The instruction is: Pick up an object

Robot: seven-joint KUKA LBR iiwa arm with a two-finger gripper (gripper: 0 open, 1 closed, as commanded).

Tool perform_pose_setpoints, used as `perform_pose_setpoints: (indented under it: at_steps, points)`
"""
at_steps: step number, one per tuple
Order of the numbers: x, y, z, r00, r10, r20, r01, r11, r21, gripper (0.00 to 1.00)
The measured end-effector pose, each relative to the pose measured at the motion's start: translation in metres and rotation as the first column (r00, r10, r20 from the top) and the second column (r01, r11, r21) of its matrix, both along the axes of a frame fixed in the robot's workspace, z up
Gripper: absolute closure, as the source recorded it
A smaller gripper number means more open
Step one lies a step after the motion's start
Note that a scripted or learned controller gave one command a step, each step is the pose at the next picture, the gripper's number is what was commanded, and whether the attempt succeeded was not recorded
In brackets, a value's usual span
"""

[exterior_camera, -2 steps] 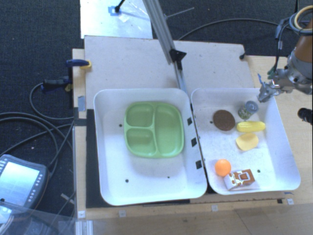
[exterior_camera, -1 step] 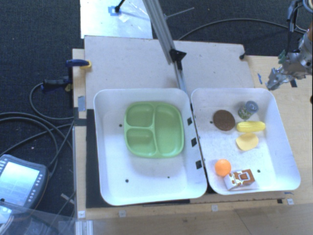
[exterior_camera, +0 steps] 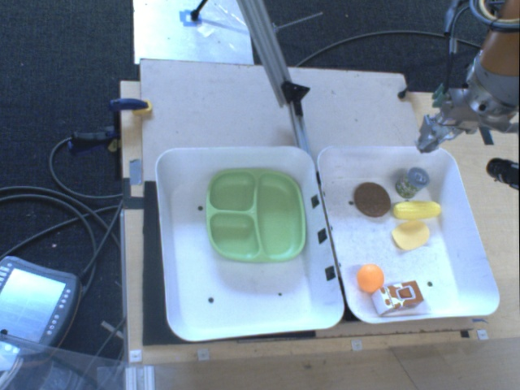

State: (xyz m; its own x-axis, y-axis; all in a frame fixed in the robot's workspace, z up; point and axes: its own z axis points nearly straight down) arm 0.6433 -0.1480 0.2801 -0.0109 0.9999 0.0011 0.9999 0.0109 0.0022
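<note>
The right bin (exterior_camera: 463,218) holds several small things. A brown disc (exterior_camera: 372,199) lies near its left side. A small grey-capped jar (exterior_camera: 413,181) sits to the disc's right, above a yellow banana-shaped piece (exterior_camera: 417,210) and a pale yellow chip (exterior_camera: 410,236). An orange ball (exterior_camera: 370,278) and a brown-and-white box (exterior_camera: 399,298) lie near the bin's front. My gripper (exterior_camera: 429,140) hangs over the bin's back rim, up and to the right of the jar, apart from every object. Nothing shows between its tips.
The left bin (exterior_camera: 179,234) holds a green divided plate (exterior_camera: 256,215). A slanted metal pole (exterior_camera: 268,47) runs down to the seam between the bins. Cables and a teach pendant (exterior_camera: 28,299) lie on the floor at left.
</note>
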Motion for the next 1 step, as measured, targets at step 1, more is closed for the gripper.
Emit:
perform_pose_setpoints:
  at_steps: [1]
  points:
    - [-0.0171,0.057,-0.0164,1.0,0.0,-0.004,0.0,1.0,0.001,1.0]
